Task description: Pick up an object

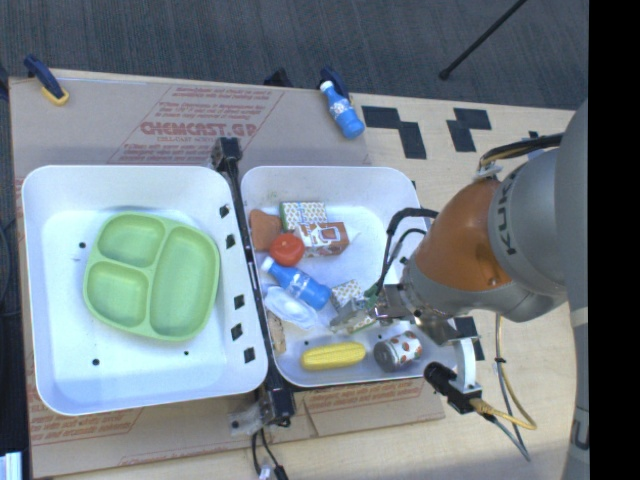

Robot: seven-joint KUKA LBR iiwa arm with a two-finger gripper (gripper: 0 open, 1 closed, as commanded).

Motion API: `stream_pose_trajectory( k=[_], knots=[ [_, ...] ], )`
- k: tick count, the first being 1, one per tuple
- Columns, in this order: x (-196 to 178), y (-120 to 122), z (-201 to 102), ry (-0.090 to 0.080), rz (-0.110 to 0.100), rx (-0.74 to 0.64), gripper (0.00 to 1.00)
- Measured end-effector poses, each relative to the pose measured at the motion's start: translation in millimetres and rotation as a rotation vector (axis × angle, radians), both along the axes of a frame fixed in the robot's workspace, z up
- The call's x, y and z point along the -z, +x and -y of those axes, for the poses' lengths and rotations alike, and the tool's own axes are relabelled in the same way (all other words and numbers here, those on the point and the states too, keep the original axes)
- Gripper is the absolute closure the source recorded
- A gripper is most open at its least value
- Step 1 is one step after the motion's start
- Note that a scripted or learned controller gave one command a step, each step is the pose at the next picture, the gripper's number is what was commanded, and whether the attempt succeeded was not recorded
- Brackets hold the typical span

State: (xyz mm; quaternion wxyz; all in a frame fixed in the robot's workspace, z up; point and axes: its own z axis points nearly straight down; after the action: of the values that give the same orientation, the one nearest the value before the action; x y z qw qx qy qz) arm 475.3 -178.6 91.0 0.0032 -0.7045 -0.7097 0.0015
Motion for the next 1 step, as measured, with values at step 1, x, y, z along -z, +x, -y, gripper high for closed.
stream_pose_trajectory(
  k=[1],
  knots=[
    [-10.3, 1.1, 0.1, -0.001, 0.000, -0.005, 1.00]
  ],
)
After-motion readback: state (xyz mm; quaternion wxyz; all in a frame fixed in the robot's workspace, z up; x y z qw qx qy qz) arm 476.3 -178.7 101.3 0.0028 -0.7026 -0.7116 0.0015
